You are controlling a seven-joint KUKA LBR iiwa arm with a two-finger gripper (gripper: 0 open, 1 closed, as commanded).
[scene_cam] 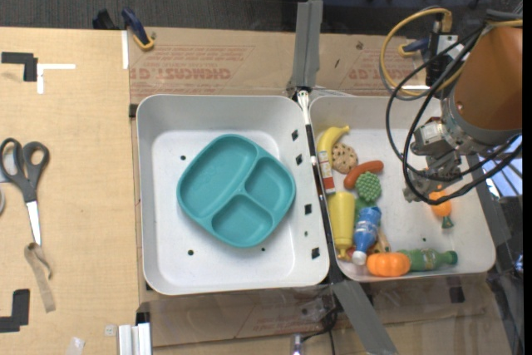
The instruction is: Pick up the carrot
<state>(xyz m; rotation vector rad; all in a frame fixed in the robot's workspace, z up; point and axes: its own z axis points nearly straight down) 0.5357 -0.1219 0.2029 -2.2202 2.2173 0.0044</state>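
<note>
The carrot (441, 208) is a small orange piece with a green stub at its lower end. It lies or hangs at the right side of the right bin (474, 249). My gripper (435, 183) sits directly above it, wrapped in black cables, with its tip right at the carrot's top. Cables and the wrist body hide the contact between them. The orange-banded arm comes in from the upper right.
The right bin's left half holds a banana (331, 137), a cookie (343, 155), a red sausage (363, 172), a green vegetable (369, 189), a yellow bottle (342, 220), a blue bottle (366, 229), an orange (388, 263) and a green bottle (429, 259). A teal divided plate (237, 189) lies in the left bin.
</note>
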